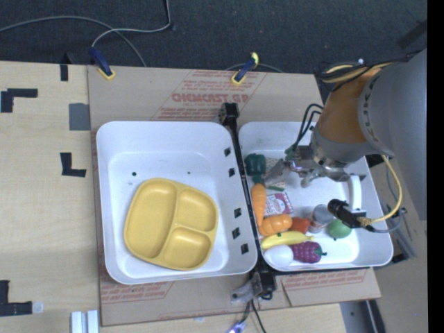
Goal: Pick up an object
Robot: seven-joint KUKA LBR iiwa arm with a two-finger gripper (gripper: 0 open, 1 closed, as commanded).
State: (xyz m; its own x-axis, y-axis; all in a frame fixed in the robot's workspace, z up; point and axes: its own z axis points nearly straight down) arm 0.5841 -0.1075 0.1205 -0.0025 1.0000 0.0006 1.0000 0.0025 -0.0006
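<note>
The right bin holds a heap of toy food: a dark green pepper, an orange carrot, a red-and-white packet, an orange fruit, a yellow banana, a white egg, purple grapes, a green round fruit and a small grey can. My gripper hangs low over the bin's upper middle, just right of the pepper and above the packet. Nothing shows between its fingers.
The left bin holds a yellow three-compartment plate. Clamps pin the cardboard sheet under the bins at the back. A black cable loops over the right bin's right side.
</note>
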